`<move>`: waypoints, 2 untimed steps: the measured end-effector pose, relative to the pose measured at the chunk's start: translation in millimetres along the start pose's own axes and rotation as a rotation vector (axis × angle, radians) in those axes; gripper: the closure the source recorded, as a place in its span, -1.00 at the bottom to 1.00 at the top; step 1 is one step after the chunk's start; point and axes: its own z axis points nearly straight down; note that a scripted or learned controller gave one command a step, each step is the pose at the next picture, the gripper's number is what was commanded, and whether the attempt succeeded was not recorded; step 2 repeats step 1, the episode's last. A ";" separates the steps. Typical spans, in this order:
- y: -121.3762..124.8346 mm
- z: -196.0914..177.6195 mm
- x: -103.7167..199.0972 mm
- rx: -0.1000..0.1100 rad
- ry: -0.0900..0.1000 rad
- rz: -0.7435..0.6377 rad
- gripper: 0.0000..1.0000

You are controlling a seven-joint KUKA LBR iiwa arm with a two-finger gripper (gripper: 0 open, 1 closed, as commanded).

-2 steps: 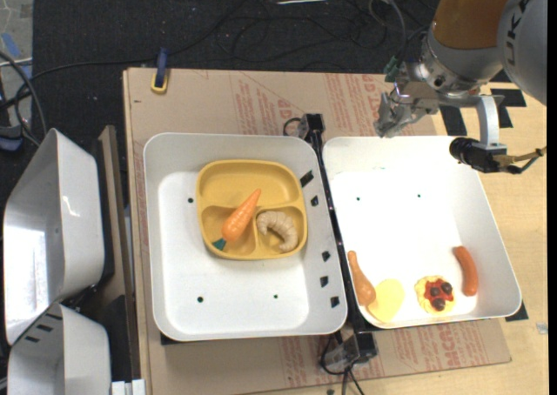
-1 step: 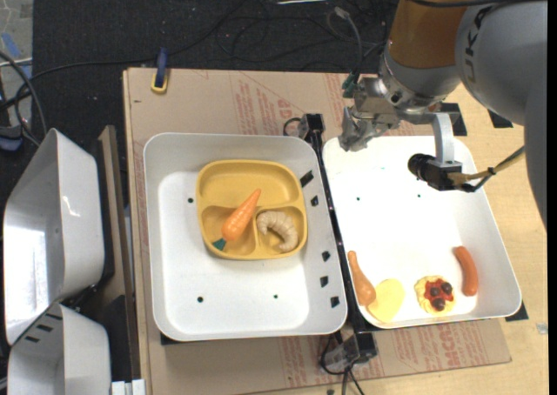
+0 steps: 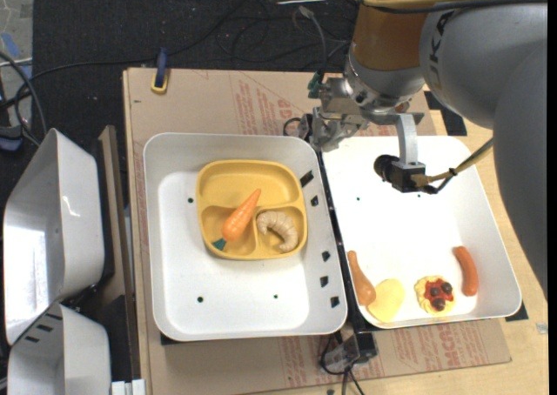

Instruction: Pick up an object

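Grey metal of the gripper (image 3: 335, 122) hangs above the top end of the seam where the two bins meet. It holds nothing that I can see, and whether it is open or closed I cannot tell, because the wrist covers it from above.

Nearest to it is the left bin (image 3: 174, 254), which bears a yellow divided plate (image 3: 209, 177). An orange carrot (image 3: 242, 215) lies slanted across the plate's divider, and a pale curled piece (image 3: 280, 230), perhaps a shrimp, lies just beside it in the next compartment.

The right bin (image 3: 409, 237) keeps its things well apart from the gripper, along the near edge: a long orange piece (image 3: 360, 278), a pale yellow piece (image 3: 389, 297) touching it, a small tart (image 3: 435, 292) and an orange sausage (image 3: 468, 270).

I judge that no object is picked yet. The plate's raised edges may hinder a grasp, so the loose pieces in the right bin look easier.
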 end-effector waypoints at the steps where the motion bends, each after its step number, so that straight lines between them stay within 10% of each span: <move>1: -7.0 25.4 52.9 0.002 0.000 -0.001 1.00; 2: -7.0 25.4 52.9 0.002 0.000 -0.001 1.00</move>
